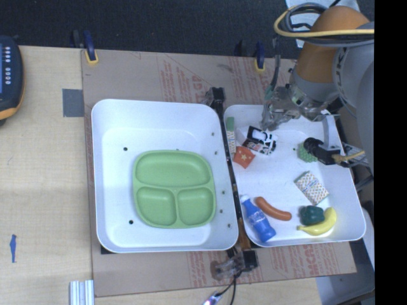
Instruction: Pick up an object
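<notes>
The gripper (pixel 272 121) hangs with fingers apparently parted; the black-and-white packet (pixel 261 139) lies just below them, so closing now may miss it.

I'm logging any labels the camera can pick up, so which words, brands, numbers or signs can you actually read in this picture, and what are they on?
None can be read with certainty.
Cardboard sheet under the bins: red printing, too faint and blurred to read.
Blue bottle: label too small to read.
Black-and-white packet below the gripper: print blurred.
Patterned packet: only a pattern, no legible text.
Dark device at the left edge: light markings, unreadable.
</notes>
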Motion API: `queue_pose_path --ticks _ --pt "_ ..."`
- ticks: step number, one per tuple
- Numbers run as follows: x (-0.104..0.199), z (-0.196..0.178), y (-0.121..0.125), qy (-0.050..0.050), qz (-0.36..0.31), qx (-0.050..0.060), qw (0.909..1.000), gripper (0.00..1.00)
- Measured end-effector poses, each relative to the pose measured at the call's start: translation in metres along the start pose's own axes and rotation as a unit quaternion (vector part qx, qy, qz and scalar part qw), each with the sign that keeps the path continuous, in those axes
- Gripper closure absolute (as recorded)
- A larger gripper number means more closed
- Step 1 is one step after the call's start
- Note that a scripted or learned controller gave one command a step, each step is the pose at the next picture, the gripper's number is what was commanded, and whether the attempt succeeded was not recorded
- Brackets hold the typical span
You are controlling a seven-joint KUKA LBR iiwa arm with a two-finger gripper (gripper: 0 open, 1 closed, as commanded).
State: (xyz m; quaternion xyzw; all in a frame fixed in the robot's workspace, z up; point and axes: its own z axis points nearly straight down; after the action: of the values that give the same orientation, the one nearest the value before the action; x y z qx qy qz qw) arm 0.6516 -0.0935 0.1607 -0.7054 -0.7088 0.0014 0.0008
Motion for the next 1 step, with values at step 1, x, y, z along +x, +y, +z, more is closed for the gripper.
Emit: queue_pose_path --ticks 1 --pt "0.0216 -0.0313 -0.0573 0.000 0.001 0.000 1.0000 1.00"
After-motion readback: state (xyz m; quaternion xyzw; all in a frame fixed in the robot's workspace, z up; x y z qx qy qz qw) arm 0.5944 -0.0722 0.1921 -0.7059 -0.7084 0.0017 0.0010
